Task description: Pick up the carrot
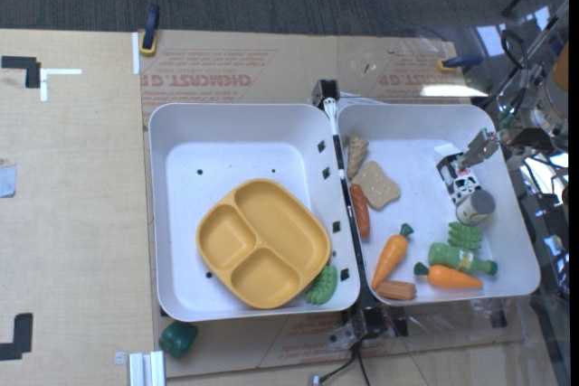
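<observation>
the gripper (457,172) hung near the right bin's (425,127) right edge, its opening impossible to judge. one carrot (391,255) lay near the front edge, another carrot (450,277) toward the front-right corner.

- Two bins (172,221): white plastic, smooth, faint sheen.
- Divided plate (262,241) in left bin: yellow plastic, matt.
- Carrot (390,254) in right bin: orange plastic look, smooth, green top.
- Second carrot (452,277), near right: same smooth finish.
- Bread slice (379,185): tan, speckled, matt.
- Surface (63,221): pale wood grain at left; brown printed cardboard (226,72) under the bins.
</observation>
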`<control>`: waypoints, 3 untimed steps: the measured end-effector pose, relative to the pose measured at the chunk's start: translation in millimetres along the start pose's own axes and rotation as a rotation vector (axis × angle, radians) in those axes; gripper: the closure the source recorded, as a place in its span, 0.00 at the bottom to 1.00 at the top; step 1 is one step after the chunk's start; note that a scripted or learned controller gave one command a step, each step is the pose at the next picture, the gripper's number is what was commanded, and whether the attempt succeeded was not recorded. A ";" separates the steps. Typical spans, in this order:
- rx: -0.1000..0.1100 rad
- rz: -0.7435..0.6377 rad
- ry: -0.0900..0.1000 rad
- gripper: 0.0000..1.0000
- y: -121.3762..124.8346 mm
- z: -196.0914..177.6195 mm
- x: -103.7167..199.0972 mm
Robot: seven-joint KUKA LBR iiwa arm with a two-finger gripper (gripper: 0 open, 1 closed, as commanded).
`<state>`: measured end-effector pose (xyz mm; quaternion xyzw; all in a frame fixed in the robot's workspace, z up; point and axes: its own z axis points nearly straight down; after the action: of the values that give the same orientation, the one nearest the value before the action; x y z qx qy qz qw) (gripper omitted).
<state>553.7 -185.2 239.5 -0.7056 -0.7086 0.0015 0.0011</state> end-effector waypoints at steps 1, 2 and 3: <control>0.000 -0.217 0.001 0.00 -52.8 18.5 66.4; -0.005 -0.317 0.000 0.00 -73.8 148.3 84.4; -0.011 -0.308 -0.004 1.00 -71.2 139.1 82.5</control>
<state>481.7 -103.0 100.6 -0.5887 -0.8083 -0.0012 -0.0041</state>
